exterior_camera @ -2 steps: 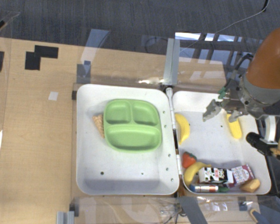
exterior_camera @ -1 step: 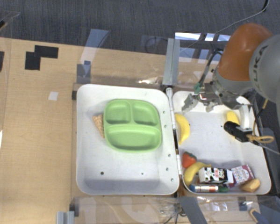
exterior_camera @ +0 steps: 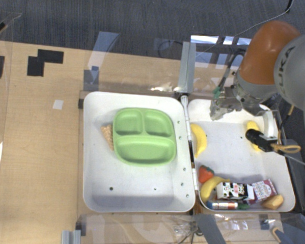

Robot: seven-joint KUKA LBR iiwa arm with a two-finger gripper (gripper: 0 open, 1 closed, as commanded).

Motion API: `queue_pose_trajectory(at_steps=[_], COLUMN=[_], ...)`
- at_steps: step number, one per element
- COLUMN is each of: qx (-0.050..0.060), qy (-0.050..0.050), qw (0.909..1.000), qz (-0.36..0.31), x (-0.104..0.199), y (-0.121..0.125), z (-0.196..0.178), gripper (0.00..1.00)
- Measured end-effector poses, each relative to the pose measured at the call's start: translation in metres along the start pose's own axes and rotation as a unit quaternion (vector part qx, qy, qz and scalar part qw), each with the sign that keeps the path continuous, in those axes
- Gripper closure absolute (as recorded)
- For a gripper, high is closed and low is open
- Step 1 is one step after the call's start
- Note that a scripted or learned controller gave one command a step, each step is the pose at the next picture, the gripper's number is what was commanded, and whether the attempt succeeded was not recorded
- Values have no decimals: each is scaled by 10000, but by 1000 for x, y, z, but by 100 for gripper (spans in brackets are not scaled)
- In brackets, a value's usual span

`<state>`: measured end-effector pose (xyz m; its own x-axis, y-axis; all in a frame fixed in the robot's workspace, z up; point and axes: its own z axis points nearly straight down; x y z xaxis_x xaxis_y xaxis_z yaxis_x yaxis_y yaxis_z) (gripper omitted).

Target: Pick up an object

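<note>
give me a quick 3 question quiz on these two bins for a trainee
1. Which bin holds the green divided tray? A) the view's left bin B) the view's right bin C) neither
2. True or false: the banana lies on the green tray.
3. Fill in: the gripper hangs over the ___ end of the right bin, as the view shows it (upper or lower).
Key: 1 A, the left bin. 2 false; the banana lies in the right bin, by the wall next to the left bin. 3 upper.
</note>
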<state>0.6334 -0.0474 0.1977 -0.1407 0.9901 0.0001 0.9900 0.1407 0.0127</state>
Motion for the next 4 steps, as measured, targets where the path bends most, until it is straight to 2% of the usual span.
queue_pose_trajectory(at_steps=[1, 2, 3, 4], qx=[29, -29, -5, -13], qy=[-4, -19, -12, -12], qw=[9971, 9948, 9920, 9914], qz=[757, 1018, 1259, 1310], x=[-43, -33, -39, -26], y=[-33, -46, -20, -69], z=[102, 106, 107, 105], gripper=[100, 100, 100, 100])
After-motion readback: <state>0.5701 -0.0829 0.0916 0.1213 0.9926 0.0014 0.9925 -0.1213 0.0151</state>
